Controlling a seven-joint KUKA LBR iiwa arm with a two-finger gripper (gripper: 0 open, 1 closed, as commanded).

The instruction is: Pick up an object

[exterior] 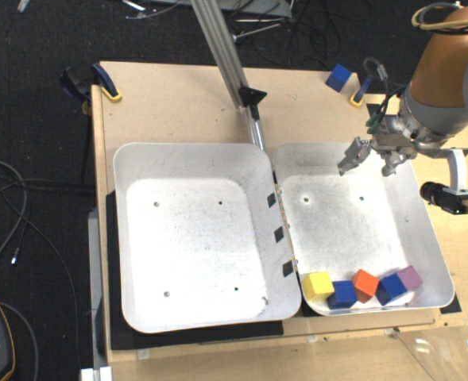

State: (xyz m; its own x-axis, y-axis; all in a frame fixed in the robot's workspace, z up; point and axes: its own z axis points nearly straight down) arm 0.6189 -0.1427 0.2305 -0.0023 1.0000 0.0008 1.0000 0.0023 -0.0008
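Several small blocks lie along the near edge of the right bin (353, 221): a yellow block (319, 284), a blue block (342, 294), an orange block (366, 284), another blue block (392, 288) and a purple block (409, 277). My gripper (370, 159) hangs over the far right part of that bin, well away from the blocks. Its two fingers are spread apart with nothing between them.
The left bin (194, 236) sits beside the right one. A blue block (339, 77) lies on the wooden bench beyond the bins, next to a clamp (361, 90). A metal pole (222, 46) slants over the bench's far side. Another clamp (98, 82) sits at the far left corner.
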